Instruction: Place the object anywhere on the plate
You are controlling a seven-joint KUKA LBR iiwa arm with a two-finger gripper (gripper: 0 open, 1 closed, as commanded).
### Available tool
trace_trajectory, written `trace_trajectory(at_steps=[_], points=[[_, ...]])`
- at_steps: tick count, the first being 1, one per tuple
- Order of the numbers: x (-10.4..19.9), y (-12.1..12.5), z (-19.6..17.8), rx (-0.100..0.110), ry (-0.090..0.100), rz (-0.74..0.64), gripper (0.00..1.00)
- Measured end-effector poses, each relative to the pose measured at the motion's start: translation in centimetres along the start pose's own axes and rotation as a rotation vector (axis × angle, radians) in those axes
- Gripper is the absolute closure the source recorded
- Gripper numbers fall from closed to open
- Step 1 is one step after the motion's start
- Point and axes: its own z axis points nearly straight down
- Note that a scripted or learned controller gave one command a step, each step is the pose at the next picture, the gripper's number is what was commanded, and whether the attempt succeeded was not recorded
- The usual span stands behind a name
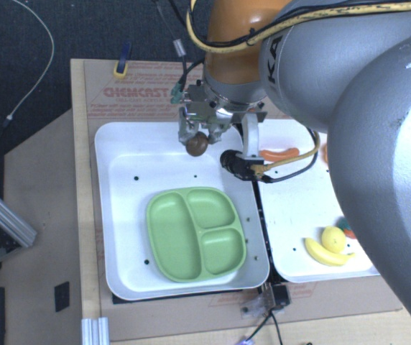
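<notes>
Dark carpet w/ a white cable (29, 20) at left, metal rail (1, 210) by the edge. Cardboard-topped bench (83, 192) w/ blue clip (123, 60) at its far edge. Left bin (108, 214) holds the green divided plate (195, 232). Above the bin's far side the gripper (195, 136) is closed on a small brown round object (196, 144), clear of the plate. Right bin (299, 228): orange carrot (279, 153), yellow duck (331, 246).
</notes>
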Motion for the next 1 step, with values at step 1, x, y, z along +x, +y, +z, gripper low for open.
trace_trajectory(at_steps=[1], points=[[-0.41, 0.08, 0.00, 0.000, -0.002, 0.006, 0.00]])
